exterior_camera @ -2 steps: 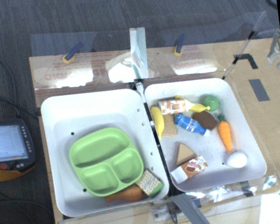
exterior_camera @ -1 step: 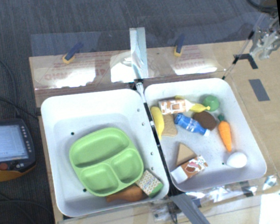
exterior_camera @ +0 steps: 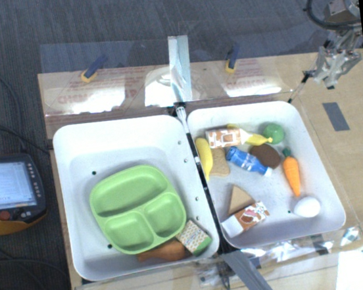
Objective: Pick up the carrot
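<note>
Across the bench you have two white bins: the left bin (exterior_camera: 74, 188) holds one green three-compartment plate (exterior_camera: 137, 208). Near the right bin's (exterior_camera: 318, 176) right wall lies one smooth tapered orange carrot (exterior_camera: 292, 174), beside one white egg (exterior_camera: 306, 207). You see the gripper (exterior_camera: 333, 64) above the bench's far right corner.

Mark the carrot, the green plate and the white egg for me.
carrot (exterior_camera: 292, 174), camera view, mid-body.
green plate (exterior_camera: 123, 192), camera view, large top compartment.
white egg (exterior_camera: 306, 207), camera view, centre of shell.

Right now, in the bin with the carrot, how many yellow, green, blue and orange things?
Yellow: 2, banana, small yellow piece
Green: 1, ball
Blue: 1, bottle
Orange: 1, carrot
Total: 5
</note>
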Tool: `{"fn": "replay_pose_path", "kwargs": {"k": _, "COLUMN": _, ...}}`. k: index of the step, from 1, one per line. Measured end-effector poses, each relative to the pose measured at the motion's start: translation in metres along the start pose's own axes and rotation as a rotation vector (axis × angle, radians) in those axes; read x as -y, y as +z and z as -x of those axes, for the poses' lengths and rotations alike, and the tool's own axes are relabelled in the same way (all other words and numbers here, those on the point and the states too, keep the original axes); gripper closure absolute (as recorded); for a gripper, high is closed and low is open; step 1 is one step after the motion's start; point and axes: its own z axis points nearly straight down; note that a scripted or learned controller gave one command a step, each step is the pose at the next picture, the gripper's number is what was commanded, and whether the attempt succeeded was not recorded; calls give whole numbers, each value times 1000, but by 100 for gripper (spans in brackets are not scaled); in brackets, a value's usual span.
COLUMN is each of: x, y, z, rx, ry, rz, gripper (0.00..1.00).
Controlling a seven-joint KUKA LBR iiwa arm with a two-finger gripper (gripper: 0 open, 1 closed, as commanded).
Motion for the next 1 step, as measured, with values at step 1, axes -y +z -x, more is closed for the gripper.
{"fn": "replay_pose_path", "kwargs": {"k": 1, "x": 0, "y": -77, "z": 1, "rx": -2, "ry": -128, "rz": -12, "gripper": 100}}
